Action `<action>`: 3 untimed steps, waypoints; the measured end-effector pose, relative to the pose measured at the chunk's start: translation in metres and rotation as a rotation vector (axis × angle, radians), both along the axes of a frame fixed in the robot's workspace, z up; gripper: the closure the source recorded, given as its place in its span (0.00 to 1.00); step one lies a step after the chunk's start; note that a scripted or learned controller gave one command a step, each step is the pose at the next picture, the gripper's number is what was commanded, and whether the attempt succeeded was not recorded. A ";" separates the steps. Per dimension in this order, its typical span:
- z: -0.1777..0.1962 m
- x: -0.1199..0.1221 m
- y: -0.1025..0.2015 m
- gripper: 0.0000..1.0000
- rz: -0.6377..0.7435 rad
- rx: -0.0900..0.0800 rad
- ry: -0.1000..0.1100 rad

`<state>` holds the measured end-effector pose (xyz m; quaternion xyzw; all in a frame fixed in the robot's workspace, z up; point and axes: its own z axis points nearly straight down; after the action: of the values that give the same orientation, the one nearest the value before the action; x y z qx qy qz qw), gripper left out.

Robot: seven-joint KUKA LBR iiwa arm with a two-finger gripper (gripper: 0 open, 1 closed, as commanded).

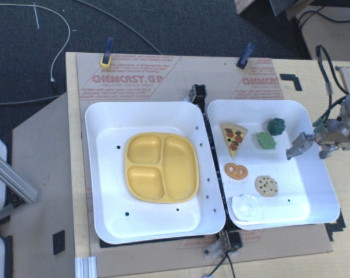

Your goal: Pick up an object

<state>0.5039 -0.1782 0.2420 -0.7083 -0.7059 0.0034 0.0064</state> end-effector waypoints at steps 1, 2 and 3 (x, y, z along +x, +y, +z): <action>0.006 0.003 0.000 0.00 0.004 -0.003 -0.013; -0.036 -0.001 0.001 0.00 0.003 -0.002 -0.009; -0.094 0.005 0.008 0.00 0.004 0.000 -0.007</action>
<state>0.5087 -0.1700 0.1482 -0.7069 -0.7073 0.0010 0.0038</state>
